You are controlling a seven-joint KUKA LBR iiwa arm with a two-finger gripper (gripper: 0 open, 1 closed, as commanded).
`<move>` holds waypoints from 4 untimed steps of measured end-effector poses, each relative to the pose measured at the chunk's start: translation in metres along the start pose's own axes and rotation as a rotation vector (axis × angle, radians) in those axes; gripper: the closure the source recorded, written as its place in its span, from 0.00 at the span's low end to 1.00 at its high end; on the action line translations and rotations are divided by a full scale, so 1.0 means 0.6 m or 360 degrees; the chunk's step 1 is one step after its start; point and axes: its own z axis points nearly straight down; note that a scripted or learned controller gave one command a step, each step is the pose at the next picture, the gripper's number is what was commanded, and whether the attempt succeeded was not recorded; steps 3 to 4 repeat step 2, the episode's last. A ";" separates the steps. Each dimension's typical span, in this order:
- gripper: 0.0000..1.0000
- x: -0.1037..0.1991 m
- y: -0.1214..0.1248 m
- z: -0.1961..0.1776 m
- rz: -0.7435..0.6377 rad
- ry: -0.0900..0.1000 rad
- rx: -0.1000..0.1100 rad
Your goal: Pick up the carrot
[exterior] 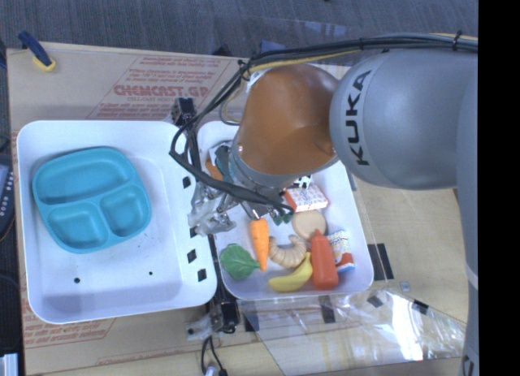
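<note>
One carrot (259,243) lies just right of the gripper (213,213), whose fingers I honestly can't make out, next to one banana (292,277) and one green leafy thing (239,261). Two white bins: the right bin (357,240) holds the food, the left bin (97,285) has one blue divided tray (89,197), all sitting on cardboard (154,82).

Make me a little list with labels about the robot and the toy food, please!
carrot: orange, lying in the right bin, point toward the camera
carrot's neighbours: green leafy toy to its left, banana below, red toy to the right
left bin: holds a blue divided tray
gripper: over the right bin's left edge, up-left of the carrot
carrot grasped: no, it lies free
</note>
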 end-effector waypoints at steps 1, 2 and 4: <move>1.00 0.064 -0.102 0.005 -0.0727 0.0012 0.0000; 1.00 0.100 -0.081 0.006 -0.0726 0.0015 -0.0008; 1.00 0.100 -0.081 0.006 -0.0726 0.0015 -0.0008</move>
